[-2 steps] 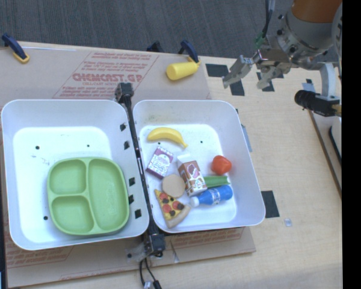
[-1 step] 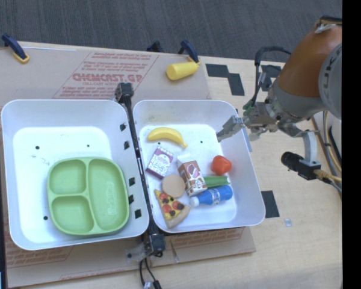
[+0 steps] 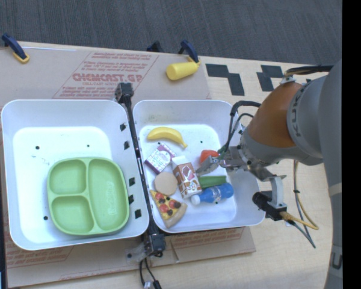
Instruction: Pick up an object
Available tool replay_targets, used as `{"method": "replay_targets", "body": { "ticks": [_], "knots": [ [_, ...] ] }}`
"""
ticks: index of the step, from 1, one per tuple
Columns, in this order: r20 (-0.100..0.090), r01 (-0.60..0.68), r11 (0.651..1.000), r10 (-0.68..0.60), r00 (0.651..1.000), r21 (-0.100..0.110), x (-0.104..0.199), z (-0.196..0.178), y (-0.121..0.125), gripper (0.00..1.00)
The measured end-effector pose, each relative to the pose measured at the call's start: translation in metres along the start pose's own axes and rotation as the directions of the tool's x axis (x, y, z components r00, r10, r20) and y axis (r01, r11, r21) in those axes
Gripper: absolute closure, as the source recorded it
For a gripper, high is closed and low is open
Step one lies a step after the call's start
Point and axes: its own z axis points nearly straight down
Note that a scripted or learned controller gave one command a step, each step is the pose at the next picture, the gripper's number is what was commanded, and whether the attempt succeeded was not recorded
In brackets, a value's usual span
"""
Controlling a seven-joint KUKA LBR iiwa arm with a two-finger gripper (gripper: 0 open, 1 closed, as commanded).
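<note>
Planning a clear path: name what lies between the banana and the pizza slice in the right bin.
In the camera view, between the banana and the pizza slice lie a purple carton and a round tan cookie.

One fixed camera looks down at a slant on the tabletop (image 3: 228, 83). It takes in both bins, left of the hand (image 3: 219, 161).

Arm (image 3: 301, 122) enters from the right edge of the frame, grey links with the orange band at centre right. Wrist bends down and leftward. Gripper (image 3: 209, 164) lies right of centre, pointing left, its fingers too small to resolve.
</note>
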Motion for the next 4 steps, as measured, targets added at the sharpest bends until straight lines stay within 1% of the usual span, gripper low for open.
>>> {"method": "replay_targets", "body": {
  "ticks": [1,2,3,4],
  "knots": [
    [0.002,0.008,1.0,-0.008,1.0,0.002,0.0,-0.01,0.001,1.0],
    [0.002,0.007,1.0,-0.007,1.0,0.002,0.0,-0.01,0.0,0.0],
    [0.003,0.013,1.0,-0.013,1.0,0.003,0.0,-0.02,0.001,1.0],
    [0.002,0.001,1.0,-0.001,1.0,-0.004,0.0,-0.177,0.112,1.0]
  ]
}}
